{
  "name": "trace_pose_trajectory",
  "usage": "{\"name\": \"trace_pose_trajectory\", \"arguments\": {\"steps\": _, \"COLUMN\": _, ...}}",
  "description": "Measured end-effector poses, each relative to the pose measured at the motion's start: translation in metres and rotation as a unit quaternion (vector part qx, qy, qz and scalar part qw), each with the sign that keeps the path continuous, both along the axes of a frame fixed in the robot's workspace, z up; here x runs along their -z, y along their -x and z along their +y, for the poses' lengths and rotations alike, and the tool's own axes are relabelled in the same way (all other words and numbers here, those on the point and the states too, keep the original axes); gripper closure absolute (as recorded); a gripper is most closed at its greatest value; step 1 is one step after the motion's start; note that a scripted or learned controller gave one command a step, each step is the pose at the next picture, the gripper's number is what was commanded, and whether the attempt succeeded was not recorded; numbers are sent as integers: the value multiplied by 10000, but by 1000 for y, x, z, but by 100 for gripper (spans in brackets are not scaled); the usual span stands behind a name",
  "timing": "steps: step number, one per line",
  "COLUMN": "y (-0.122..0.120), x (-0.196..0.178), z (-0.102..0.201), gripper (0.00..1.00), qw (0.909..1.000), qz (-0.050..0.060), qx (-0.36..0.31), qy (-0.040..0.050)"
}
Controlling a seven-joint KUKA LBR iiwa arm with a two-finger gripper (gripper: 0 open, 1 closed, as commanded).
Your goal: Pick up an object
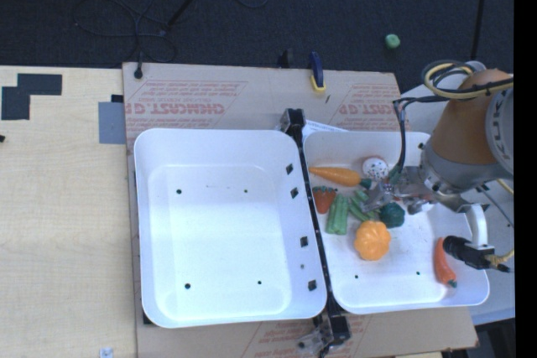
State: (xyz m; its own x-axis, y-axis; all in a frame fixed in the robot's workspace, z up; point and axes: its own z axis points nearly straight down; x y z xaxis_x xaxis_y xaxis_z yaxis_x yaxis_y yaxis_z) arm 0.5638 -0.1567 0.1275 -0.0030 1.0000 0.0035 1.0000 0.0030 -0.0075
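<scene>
Low in the right bin (pixel 470 298), claw (pixel 388 195) among toys near the teal ball (pixel 392 215) — grip state impossible to tell; nothing lifted — pick pending.

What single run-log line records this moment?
arm: over right bin | gripper: low among toys by dark green piece | orange ball: loose | left bin: unchanged target

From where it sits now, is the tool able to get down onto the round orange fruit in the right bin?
Probably yes: the round orange fruit lies uncovered just below-left of the tool, with nothing on top.
</scene>
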Motion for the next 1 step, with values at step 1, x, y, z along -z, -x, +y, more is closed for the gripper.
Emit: {"name": "trace_pose_trajectory", "arguments": {"steps": 1, "y": -53, "x": 40, "z": 39, "gripper": 0, "qw": 10000, "qz": -59, "qx": 8, "qy": 64}}
